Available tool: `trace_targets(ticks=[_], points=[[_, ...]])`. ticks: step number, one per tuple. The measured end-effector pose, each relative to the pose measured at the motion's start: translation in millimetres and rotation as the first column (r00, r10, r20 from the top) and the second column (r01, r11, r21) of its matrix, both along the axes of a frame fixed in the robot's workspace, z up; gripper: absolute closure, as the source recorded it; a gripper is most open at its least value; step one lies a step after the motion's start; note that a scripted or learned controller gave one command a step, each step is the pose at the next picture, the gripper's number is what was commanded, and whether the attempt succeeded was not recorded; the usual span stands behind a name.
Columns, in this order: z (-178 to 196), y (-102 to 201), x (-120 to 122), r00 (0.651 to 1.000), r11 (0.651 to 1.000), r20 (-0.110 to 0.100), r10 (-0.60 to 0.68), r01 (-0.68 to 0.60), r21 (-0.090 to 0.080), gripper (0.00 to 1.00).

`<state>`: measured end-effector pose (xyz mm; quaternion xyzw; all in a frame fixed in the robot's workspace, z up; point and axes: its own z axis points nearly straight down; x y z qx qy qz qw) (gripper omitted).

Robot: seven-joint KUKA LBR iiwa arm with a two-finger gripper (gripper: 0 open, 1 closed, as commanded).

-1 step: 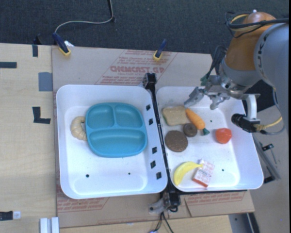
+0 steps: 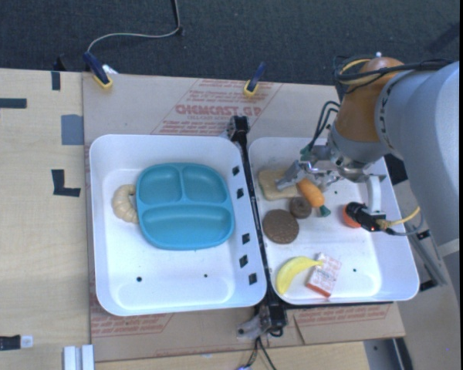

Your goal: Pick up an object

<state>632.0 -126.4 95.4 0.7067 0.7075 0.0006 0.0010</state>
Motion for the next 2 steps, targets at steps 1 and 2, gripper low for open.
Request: trace_targets(ticks=[1, 2], points=[[10.7, 0.3, 0.9, 1.000, 1.000, 0.003, 0.000, 0.000, 0.000, 1.00], [89.3, 74.5, -7.1, 1.000, 1.000, -0.002, 0.002, -0.002, 0.001, 1.00]])
